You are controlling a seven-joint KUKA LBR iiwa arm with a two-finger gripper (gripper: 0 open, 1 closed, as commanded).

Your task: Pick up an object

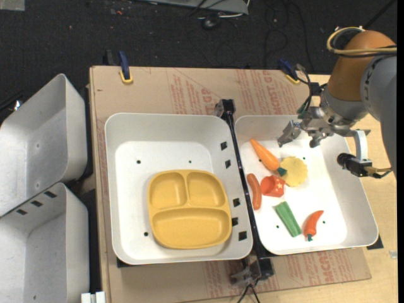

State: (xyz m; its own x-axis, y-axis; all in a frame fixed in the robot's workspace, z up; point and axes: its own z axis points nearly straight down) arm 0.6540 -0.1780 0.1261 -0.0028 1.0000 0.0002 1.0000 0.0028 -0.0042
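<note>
The right bin (353, 219) holds toy food: an orange carrot (265, 154), a yellow lumpy piece (295, 171), a red pepper (272, 185), a sausage (254, 190), a green stick (288, 219) and a small red chili (312, 223). My gripper (303, 132) hangs over the bin's far side, above and to the right of the carrot, with its two fingers spread apart and nothing between them. The grey arm with its orange band (350, 68) comes in from the upper right.
The left bin (120, 169) holds a yellow divided plate (189, 208). A black divider (235, 169) runs between the bins. Two more white bins (38, 188) stand off the bench at the left. Cables trail over the dark floor behind.
</note>
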